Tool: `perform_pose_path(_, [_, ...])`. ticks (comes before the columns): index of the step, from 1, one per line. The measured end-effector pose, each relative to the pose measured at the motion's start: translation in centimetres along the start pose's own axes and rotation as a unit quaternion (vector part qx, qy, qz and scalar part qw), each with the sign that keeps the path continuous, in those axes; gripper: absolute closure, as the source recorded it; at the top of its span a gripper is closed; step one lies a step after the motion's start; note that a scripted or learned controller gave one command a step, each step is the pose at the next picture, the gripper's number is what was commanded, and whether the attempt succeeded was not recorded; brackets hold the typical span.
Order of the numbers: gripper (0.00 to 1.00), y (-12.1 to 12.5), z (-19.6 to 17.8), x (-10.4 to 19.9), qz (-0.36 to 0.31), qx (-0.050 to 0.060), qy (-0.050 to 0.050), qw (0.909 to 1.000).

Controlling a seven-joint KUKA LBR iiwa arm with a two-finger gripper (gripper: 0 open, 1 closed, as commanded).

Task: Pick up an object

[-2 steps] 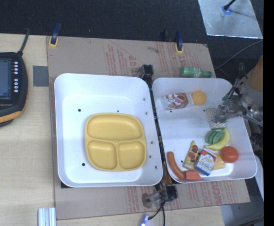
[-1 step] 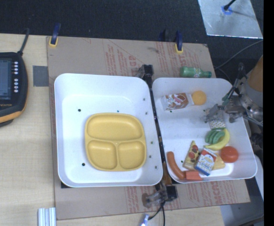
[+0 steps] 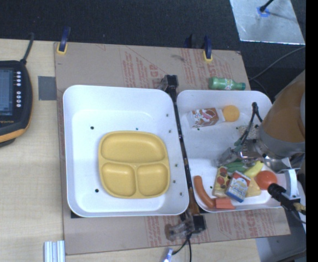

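Note:
The right bin holds a pile of toy food in its near right corner. It includes a red sausage, a small printed box, a red tomato, a yellow piece and a green piece. Near the far wall lie a brown-and-white packet and an orange ball. My gripper is low over the far edge of the pile, just above the green piece. The grey and orange arm comes in from the right and hides the bin's right side.
The left bin carries a yellow divided plate. A green bottle lies on the cardboard beyond the right bin. A teach pendant rests at the bench's left edge. Clamps sit at the cardboard's far edge.

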State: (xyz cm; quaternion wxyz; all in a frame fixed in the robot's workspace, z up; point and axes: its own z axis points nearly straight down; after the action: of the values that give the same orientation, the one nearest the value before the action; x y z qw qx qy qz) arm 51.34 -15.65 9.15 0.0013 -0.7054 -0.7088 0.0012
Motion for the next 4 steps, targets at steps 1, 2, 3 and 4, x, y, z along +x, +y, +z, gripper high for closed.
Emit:
perform_pose_path(1, [1.0, 0.0, -1.0, -0.1, -0.001, 0.0, 0.0, 1.0])
perform_pose_path(2, [1.0, 2.3, -10.1, 7.8, 0.0, -0.001, 0.001, 1.0])
perform_pose_path(3, [1.0, 6.5, -13.8, 4.4, 0.001, -0.001, 0.0, 1.0])
perform_pose_path(4, [1.0, 14.3, -12.6, 2.6, 0.0, -0.001, 0.0, 1.0])
